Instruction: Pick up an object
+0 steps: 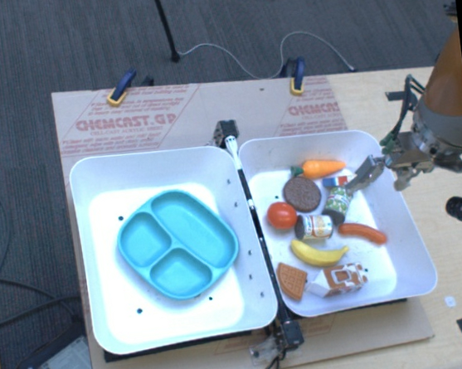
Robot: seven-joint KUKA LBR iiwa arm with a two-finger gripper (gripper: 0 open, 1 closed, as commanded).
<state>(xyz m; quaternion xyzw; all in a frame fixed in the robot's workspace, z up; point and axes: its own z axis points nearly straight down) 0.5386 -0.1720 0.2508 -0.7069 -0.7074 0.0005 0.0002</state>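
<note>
Two shallow white bins are sitting side by side on the bench. The left bin is holding a blue divided plate with three compartments, lying flat near its middle. The right bin is holding a cluster of toy food: an orange carrot at the far side, a dark round cookie just near of it, a red tomato to the left, a small jar beside the tomato, a red sausage to the right, a yellow banana nearer, then a waffle-patterned cracker and a small carton at the near edge.

I am reaching in from the right, and my gripper is hanging over the far-right part of the right bin, beside the carrot. Whether it is spread or pressed together I cannot tell.

The bins are resting on a brown board printed with red lettering, clamped at its far edge by two clips. Grey carpet is surrounding the bench, with cables trailing across it.
</note>
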